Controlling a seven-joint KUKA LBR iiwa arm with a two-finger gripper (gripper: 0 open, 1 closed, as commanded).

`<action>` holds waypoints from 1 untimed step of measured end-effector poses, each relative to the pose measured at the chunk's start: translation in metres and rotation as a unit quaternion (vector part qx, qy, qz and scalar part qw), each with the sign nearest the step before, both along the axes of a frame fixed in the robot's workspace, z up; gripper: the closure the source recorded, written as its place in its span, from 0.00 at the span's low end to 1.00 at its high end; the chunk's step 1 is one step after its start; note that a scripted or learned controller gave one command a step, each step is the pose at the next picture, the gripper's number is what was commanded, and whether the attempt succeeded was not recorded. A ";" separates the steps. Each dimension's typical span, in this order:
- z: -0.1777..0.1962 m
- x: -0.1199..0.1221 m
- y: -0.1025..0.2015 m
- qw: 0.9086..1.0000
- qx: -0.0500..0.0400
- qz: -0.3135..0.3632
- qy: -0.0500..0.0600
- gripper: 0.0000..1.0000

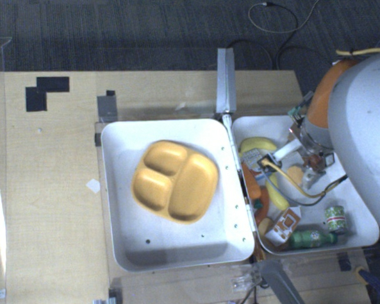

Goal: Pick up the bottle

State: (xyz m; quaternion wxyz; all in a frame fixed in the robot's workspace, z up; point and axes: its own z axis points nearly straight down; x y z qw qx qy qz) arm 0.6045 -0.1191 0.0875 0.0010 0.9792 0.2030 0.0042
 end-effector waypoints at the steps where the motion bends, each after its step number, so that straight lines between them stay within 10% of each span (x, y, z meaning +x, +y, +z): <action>1: 0.089 0.047 -0.039 1.000 0.000 0.006 0.002 0.00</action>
